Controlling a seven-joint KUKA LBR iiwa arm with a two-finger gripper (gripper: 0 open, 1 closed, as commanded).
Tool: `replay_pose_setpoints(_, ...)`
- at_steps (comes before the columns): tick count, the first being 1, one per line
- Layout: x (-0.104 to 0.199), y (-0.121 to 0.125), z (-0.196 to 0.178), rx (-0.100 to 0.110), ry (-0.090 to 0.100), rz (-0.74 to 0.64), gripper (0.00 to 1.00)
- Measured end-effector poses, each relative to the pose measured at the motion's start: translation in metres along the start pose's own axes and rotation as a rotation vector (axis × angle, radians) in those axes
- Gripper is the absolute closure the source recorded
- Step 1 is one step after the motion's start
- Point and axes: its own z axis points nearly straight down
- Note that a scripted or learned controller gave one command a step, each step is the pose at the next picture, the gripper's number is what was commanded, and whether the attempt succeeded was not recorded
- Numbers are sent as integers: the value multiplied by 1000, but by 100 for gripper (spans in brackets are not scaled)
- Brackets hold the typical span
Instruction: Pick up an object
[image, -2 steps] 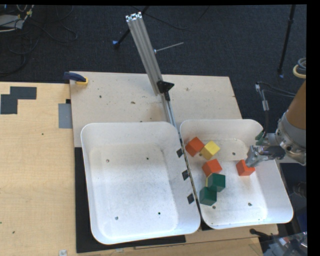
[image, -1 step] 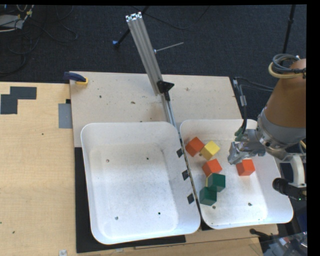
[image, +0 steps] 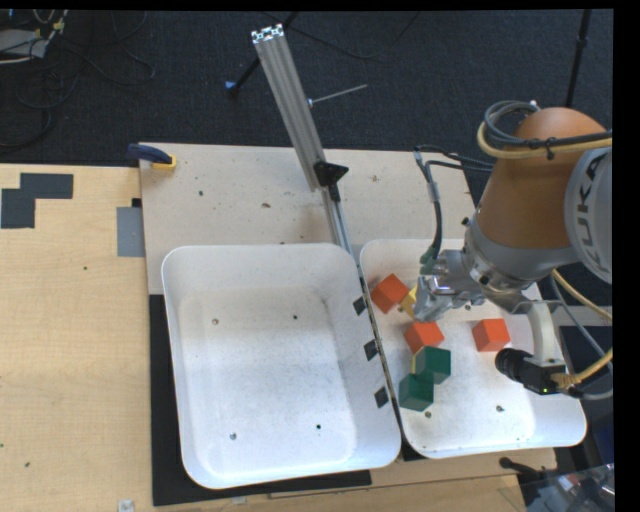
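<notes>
Where the bench carries its two shallow white bins, the count runs as follows, taking the right bin (image: 520, 425) as the landmark. To its left, touching along a shared edge fitted with three small black clips, lies the left bin (image: 190, 300). One blue-and-yellow clamp (image: 152, 155) sits on the bench top well to the upper left of the right bin. One slanted aluminium rail (image: 295, 105) rises from just above the right bin's upper left corner toward the top of the view.

Inside the right bin: three orange blocks and two green blocks, five in all. One orange block (image: 390, 293) lies near the bin's left wall, a second orange block (image: 424, 336) just below and right of it, and a third orange block (image: 490, 334) stands apart toward the bin's right half. One green block (image: 433, 361) touches the second orange block from below; the other green block (image: 416, 392) touches that one, lower and nearer the left wall.

One gripper (image: 432, 293) hangs over the bin's upper middle, between the first and third orange blocks; whether its fingers are spread or closed cannot be told.

Surface: pale speckled board (image: 230, 200) under the bins, light wood panel (image: 70, 330) left of it. Dark carpet (image: 130, 80) with loose cables lies beyond.
</notes>
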Motion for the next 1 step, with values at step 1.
replay_pose_setpoints(1, 59, 8, 19, 4, 0, 1, 100)
